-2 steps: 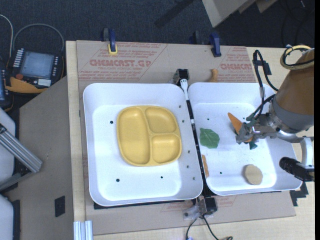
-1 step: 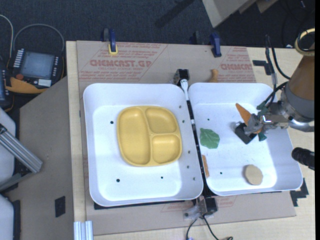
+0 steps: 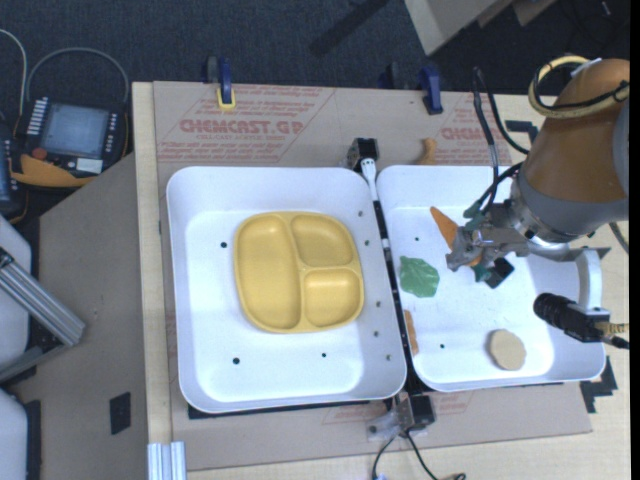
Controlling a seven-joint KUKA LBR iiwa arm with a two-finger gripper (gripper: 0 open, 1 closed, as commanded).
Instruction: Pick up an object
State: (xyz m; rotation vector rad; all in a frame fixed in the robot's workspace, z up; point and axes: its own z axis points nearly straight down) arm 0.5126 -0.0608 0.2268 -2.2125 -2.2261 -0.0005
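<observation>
From the overhead camera view, the gripper [image 3: 478, 256] hung low over the right bin [image 3: 455, 363], and there was trouble brewing. Its fingers sat close together, pointing down, with nothing visible between them, though how far they were parted could not be told from this slant. Three candidates lay in that bin: an orange wedge-shaped piece [image 3: 443, 223] just beside the fingers on their upper left, a green lump [image 3: 419, 276] near them on the lower left, and a tan round piece [image 3: 508, 349] well apart toward the bin's near corner.

The risk, as it looked: the orange piece and the green lump sat close enough that a descent between them could nudge one aside, or clip an edge and flick it away, rather than close around it. The green lump also lay near the divider where the two bins meet, so a sideways push could wedge it against that wall.

Room to move was better toward the bin's middle and near side, where bare white floor showed. The left bin [image 3: 200, 268] held a yellow divided tray [image 3: 298, 270], well clear of the arm.
</observation>
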